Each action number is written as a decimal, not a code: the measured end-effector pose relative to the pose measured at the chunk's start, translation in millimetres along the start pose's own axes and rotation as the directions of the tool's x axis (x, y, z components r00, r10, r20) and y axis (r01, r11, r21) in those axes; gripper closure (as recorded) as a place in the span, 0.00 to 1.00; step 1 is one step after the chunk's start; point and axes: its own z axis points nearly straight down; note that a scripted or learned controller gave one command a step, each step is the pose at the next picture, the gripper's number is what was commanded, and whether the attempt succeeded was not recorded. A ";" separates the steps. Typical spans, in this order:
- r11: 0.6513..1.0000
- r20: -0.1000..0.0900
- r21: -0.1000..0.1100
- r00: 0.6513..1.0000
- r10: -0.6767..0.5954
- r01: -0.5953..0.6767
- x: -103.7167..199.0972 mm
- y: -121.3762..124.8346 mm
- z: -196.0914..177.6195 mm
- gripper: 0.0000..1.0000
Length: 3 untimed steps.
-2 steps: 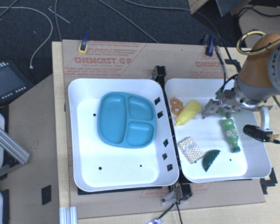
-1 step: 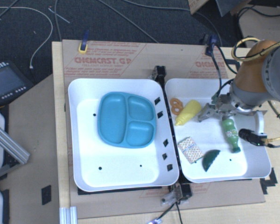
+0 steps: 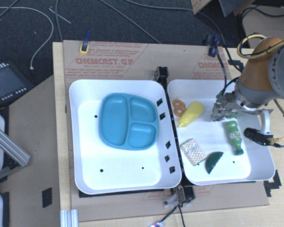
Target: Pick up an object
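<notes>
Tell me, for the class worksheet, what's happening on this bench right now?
A grey robot arm reaches from the right into the right bin, its gripper low over the bin floor, above a green bottle. Nearby lie a yellow bottle, a pretzel, a patterned packet and a dark green wedge. The left bin holds a blue divided plate. Nothing is visibly grasped.

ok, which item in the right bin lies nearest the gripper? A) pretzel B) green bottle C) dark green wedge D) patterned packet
B: the green bottle lies just below and right of the gripper, closer than the pretzel by the bin divider, the patterned packet or the dark green wedge near the front rim of the right bin.
</notes>
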 end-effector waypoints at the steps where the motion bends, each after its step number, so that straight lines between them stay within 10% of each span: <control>1: 1.000 0.004 -0.006 1.000 0.001 -0.001 -9.6 2.3 -59.0 1.00; 3: 1.000 0.000 -0.003 1.000 -0.006 0.006 44.7 12.6 -127.4 1.00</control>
